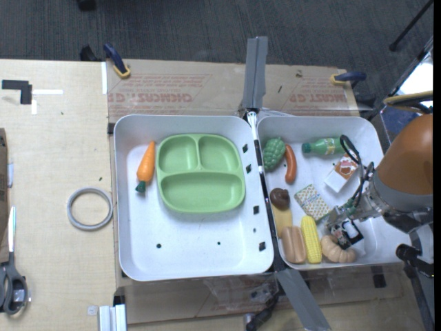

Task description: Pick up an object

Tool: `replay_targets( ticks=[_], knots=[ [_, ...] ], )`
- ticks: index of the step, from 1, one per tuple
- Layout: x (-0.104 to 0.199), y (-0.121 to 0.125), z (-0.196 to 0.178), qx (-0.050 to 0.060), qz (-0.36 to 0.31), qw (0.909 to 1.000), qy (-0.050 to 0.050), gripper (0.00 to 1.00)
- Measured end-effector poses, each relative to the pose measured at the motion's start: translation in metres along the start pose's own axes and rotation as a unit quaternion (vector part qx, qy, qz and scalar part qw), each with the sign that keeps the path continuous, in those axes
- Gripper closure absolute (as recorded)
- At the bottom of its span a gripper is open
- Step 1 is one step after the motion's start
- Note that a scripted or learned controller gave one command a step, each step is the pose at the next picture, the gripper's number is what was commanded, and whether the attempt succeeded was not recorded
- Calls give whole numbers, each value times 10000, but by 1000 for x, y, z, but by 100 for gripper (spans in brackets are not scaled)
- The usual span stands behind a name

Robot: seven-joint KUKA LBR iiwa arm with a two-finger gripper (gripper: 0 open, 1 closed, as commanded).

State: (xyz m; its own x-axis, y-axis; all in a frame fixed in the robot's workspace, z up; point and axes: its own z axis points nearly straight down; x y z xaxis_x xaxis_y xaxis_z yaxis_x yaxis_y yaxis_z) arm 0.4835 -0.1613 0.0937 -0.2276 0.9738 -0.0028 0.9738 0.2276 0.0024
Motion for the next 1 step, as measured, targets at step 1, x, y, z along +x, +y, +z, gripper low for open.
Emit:
replay_targets(
  ticks=[1],
  knots=[
    [75,75,-97,25,577,9983,11,100]
  ],
)
